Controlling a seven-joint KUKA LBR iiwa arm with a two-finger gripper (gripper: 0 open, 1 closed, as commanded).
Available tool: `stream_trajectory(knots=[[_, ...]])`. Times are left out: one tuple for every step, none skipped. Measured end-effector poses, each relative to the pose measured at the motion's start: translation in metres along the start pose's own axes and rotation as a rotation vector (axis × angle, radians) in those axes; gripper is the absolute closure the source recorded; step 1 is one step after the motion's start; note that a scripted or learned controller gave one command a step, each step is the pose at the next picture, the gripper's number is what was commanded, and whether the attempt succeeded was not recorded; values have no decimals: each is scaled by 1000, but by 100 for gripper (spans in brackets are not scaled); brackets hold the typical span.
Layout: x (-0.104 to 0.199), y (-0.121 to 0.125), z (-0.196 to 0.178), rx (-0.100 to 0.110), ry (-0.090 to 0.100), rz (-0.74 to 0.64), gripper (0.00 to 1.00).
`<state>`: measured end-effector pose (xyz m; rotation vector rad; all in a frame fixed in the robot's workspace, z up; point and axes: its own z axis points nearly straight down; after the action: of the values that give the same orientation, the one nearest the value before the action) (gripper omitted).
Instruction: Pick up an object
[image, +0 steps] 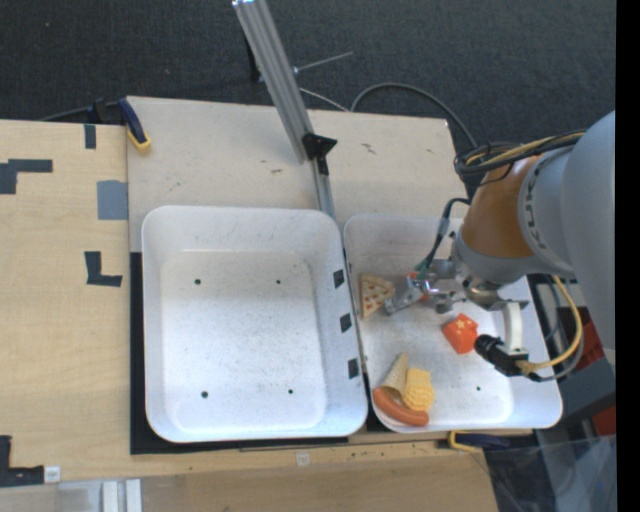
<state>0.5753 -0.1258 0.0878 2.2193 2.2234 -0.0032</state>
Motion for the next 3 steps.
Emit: stream_trajectory(knots=[[1,0,-10,0,1,-1,100],[3,-1,-73,-6,1,0,100],[3,0,-120,-6,1,0,100]])
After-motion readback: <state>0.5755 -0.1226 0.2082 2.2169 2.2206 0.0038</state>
